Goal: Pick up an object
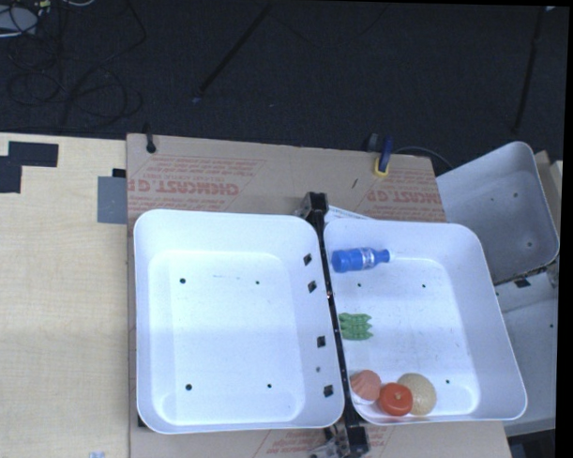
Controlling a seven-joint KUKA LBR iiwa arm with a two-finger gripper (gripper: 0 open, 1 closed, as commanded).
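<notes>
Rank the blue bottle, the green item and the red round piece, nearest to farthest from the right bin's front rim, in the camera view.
1. Red round piece: front left corner of the right bin, right by the front rim.
2. Green item: mid-bin, by the left wall.
3. Blue bottle: back, lying on its side.

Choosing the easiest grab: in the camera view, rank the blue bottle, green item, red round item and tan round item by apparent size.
1. blue bottle
2. tan round item, partly hidden
3. green item and red round item: too alike to rank
</notes>
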